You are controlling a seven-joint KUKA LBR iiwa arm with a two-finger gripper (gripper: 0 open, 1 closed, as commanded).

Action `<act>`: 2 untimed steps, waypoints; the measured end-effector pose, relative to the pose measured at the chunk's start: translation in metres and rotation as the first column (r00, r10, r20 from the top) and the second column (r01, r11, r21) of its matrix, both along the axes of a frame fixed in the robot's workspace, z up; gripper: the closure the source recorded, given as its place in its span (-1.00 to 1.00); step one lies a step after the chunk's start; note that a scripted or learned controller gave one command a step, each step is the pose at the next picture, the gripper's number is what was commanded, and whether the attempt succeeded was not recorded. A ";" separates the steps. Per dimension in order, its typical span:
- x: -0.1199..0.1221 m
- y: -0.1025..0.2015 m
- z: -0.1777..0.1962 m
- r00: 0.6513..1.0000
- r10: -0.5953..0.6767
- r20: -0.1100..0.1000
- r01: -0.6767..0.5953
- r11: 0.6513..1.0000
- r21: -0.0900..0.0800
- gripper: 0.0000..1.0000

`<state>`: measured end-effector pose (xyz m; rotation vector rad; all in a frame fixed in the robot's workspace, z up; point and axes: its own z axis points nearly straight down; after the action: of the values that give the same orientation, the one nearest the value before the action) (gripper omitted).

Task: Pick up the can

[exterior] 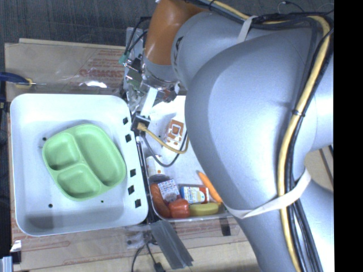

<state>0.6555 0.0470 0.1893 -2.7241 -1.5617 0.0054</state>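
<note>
Camera position: one fixed camera above the bench, looking down at a slant on both bins.
Landmark: the left white bin [22, 152] fills the lower left of the frame, seen whole.
Facing: the bench runs on beyond the landmark bin toward the top of the frame, where brown cardboard [62, 61] lies.
Right of the landmark: the second white bin [187, 215] adjoins it, much of it covered by the arm.
Nearness: close; the grey arm [249, 112] enters from the right and bulks very large, nearer the lens than the landmark bin.
Shared view: a single view, so nothing overlaps.
</note>
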 end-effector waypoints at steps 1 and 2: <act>0.001 -0.043 0.000 0.949 -0.315 -0.001 0.315 0.949 0.000 1.00; -0.027 -0.094 -0.001 0.856 -0.518 -0.007 0.518 0.856 -0.003 1.00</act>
<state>0.6288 -0.0470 0.1884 -3.0401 -0.7712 0.0158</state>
